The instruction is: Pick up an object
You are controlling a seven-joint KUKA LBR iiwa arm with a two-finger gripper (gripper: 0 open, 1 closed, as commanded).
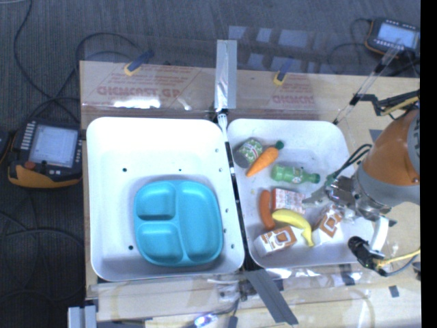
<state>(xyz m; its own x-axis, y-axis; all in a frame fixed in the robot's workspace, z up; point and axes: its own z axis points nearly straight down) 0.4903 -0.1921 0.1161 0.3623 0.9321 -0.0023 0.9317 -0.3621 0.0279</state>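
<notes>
Small orange-and-white carton [278,238] sits nearest, at the near edge of my right white bin [328,130], yellow plastic banana [295,221] just beside it. My end effector [339,198] hangs over the bin's right side; can't tell how it's set. Banana looks light, stiff, slick, so I'd pinch mid-curve. Left white bin [109,142] holds a blue divided plate [179,222]; tan table [171,80], dark carpet around.

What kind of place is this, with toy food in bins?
Probably a robotics lab: a robot arm reaches over two white bins, handheld control pendants lie nearby, and cables run across the carpet.
</notes>
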